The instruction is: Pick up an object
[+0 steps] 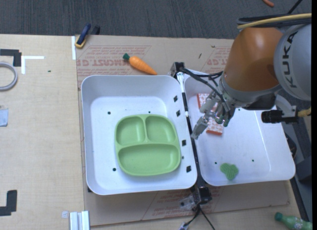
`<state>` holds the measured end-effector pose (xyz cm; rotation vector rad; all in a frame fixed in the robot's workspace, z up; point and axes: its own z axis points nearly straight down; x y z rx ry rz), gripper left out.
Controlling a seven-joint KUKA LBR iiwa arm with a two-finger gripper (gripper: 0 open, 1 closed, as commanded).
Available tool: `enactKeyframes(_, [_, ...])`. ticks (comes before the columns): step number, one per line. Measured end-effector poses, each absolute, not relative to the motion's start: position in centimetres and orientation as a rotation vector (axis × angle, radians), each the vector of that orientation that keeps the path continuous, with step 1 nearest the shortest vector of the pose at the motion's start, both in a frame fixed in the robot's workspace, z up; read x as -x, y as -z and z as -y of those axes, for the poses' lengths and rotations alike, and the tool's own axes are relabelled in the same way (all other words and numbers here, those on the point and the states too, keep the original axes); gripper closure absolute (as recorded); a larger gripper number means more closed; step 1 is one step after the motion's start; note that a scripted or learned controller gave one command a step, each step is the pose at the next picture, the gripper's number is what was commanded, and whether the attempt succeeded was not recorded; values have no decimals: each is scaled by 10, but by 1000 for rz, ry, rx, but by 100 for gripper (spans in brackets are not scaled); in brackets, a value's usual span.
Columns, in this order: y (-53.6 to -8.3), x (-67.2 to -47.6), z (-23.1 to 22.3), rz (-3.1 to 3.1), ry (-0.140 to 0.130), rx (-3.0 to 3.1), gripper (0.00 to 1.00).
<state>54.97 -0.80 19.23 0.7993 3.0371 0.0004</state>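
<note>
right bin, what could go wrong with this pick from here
The tool hangs over the red and white packet close to the divider wall between the bins, so it might strike that wall. The packet looks flat, so the grasp may slip off. The green object lies far from the tool, untouched.

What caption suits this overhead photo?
Robot gripper above a red-and-white packet in the right bin; green plate left.

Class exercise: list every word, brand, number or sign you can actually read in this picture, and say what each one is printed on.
"KUKA": on the grey arm, running down its side, partly cut off.
Red print on the cardboard sheet under the bins: upside down and too blurred to read.
Red and white packet in the right bin: print too small to read.
</note>
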Motion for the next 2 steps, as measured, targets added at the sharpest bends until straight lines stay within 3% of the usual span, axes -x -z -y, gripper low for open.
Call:
enactKeyframes(1, [-192, -550, 8, -3037, 0, -799, 0])
enactKeyframes(2, [-192, -590, -1, -3074, -1, -631, 0])
